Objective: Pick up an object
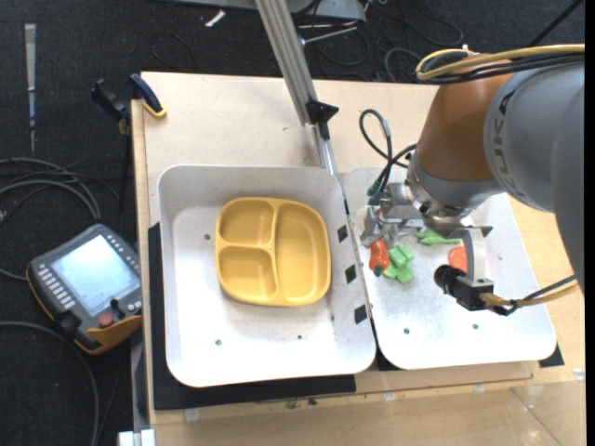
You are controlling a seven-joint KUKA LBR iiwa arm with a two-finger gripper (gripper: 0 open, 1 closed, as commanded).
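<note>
Where the right bin [521, 337] meets the left one, a small cluster of objects lies near the dividing edge, directly under the arm's wrist. An orange-red piece [378, 255], elongated and roughly carrot-shaped, lies closest to the divider. Just to its right, touching or nearly so, is a bright green piece [402, 262] with a lumpy, irregular outline. A paler green sliver [435, 239] sits a little farther back, and another orange-red piece [457, 258] shows to the right, partly covered by a black fitting on the arm. All are too small to identify further.

Gripper [381, 229]: metal parts hang over the orange-red and green pieces, but I cannot tell whether the fingers are spread or closed, nor whether anything sits between them.

Arm [521, 128]: grey body with orange band, reaching in from the right and covering the far part of the right bin.

Left bin [186, 249]: holds a yellow tray [274, 251] with three compartments, lying flat near its centre, well apart from the cluster.
</note>
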